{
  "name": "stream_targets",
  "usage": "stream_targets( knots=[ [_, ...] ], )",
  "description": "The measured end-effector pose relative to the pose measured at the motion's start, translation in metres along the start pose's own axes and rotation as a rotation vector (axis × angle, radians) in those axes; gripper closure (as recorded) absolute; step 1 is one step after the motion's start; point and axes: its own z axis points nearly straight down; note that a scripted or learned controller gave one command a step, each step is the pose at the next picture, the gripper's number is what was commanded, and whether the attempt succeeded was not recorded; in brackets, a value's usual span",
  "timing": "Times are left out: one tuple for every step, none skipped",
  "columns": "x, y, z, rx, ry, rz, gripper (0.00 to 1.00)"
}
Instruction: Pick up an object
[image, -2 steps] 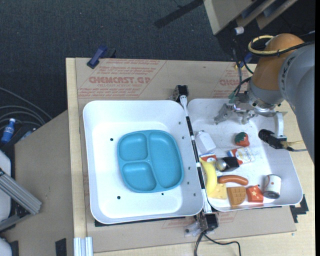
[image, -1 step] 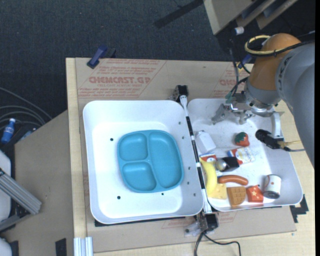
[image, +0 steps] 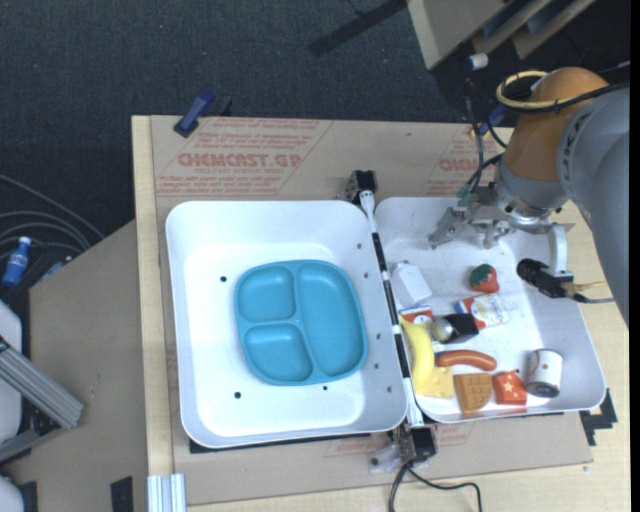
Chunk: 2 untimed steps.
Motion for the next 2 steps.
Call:
stream_targets(
  knots=[
    [-0.0041, 0.0001, 0.0000, -0.001, 0.000, 0.000, 0.00],
    [0.0005, 0.0001, -0.0001, 0.000, 0.000, -0.001, 0.00]
  ],
)
